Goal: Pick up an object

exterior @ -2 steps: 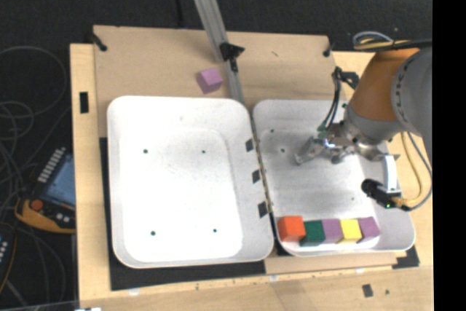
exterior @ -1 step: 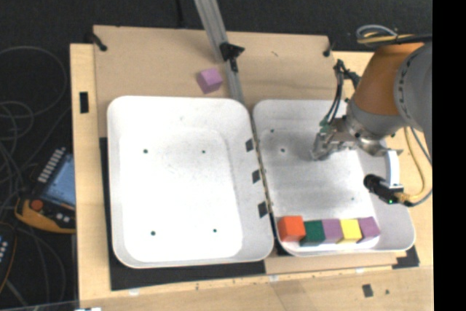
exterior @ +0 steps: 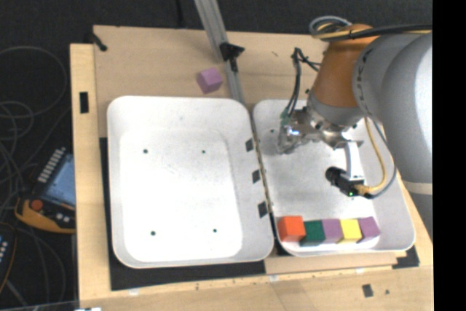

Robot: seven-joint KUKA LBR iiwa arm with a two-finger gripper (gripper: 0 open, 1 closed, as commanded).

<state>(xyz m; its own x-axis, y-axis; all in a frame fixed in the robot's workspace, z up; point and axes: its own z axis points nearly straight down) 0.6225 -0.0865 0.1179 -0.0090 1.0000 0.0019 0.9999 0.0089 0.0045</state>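
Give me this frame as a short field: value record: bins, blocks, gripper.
left bin: white, shallow, no blocks in it
right bin: white, holds a row of five blocks along its near edge
row, left to right: orange block, green block, purple block, yellow block, second purple block
stray block: purple cube on the bench behind the left bin
gripper: over the far left part of the right bin, apart from the row
finger state: cannot tell
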